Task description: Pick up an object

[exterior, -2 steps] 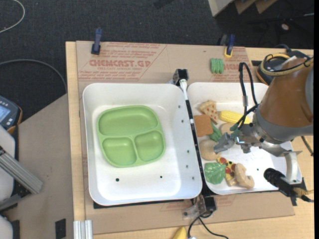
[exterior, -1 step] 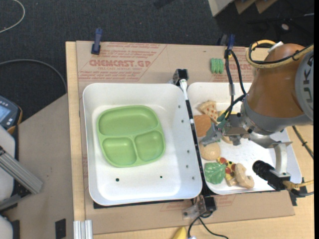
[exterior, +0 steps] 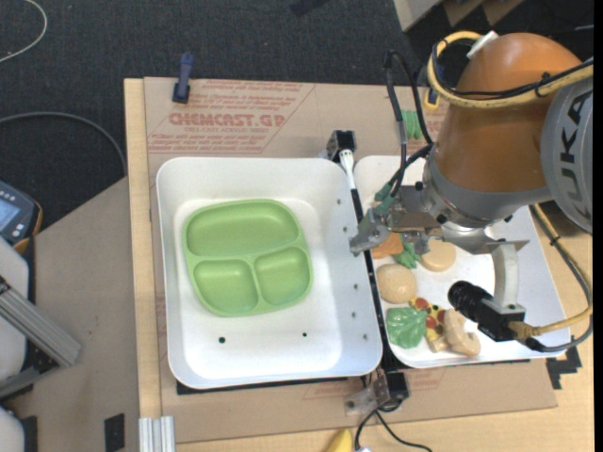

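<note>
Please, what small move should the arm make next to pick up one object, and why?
Probably a short straight descent. The gripper hangs low over the right bin, at its left side, where the small food-like pieces lie crowded together. I see nothing between its fingers. The left bin holds a green divided plate, far from the gripper.

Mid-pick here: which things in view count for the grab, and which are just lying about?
For the job: gripper; toy food in the right bin: beige piece, green leaf, round cream piece.

Lying about: green tray in the left bin, blue clip, cardboard.
</note>
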